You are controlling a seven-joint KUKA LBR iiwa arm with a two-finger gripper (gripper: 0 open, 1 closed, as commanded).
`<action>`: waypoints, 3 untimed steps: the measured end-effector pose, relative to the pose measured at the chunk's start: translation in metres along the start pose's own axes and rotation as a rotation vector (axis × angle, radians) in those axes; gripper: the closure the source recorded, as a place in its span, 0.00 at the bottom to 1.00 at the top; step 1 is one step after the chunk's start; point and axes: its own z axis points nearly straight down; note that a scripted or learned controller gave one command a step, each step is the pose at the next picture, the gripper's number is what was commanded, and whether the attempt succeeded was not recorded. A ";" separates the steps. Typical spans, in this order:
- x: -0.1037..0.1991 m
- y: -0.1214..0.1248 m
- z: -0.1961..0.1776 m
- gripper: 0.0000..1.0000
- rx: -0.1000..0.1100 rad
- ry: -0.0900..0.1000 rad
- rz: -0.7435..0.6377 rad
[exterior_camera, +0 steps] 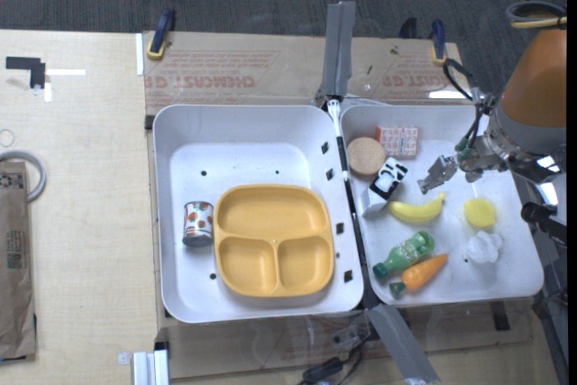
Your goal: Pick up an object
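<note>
The banana [416, 210] lies in the middle of the right bin [518, 284], and the jaws [436, 175] hang just above its right end, a little farther back; whether they are apart or together cannot be told from this slant, and nothing shows between them. Just left of the banana stands a small black-and-white box [388, 178], with a round tan disc [366, 155] beyond it and a pink patterned card [398, 140] at the far wall. Nearer lie a green bottle [404, 253] and, touching it, a carrot [422, 271]. To the right sit a lemon [480, 212] and a crumpled white thing [483, 249]. The left bin [171, 194] holds a yellow divided tray [272, 240] with a small printed can [197, 223] just beside its left edge.
</note>
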 end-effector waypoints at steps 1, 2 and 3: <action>0.000 0.000 0.000 0.00 0.000 0.000 0.000; 0.046 -0.005 0.080 0.00 -0.001 -0.001 -0.184; 0.045 -0.005 0.071 1.00 -0.002 -0.001 -0.179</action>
